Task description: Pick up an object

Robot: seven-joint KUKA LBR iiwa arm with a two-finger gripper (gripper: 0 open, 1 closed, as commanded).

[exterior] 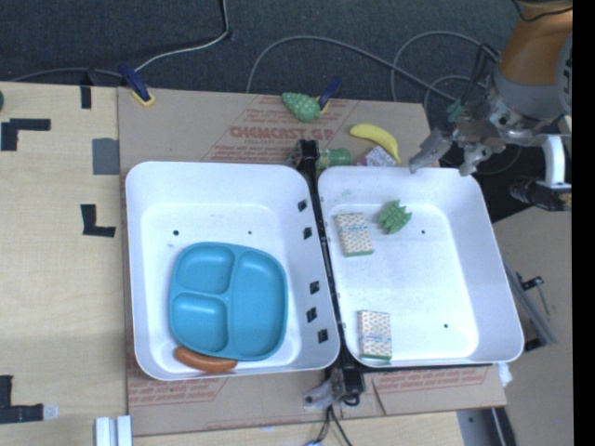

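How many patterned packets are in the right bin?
2: one packet near the bin's upper left, beside the green toy; the other packet at the lower left, against the front wall. None looks hidden.

Gripper (446,159) seen above far rim of right bin (493,277), fingers spread, nothing between. Green toy (394,216) and two patterned packets (354,233) (375,333) seen inside. Blue divided plate (228,300) and orange sausage (204,360) noted in left bin (149,249).

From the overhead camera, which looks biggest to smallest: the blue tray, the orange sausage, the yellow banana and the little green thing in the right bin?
1. blue tray
2. orange sausage and yellow banana: look alike
3. little green thing
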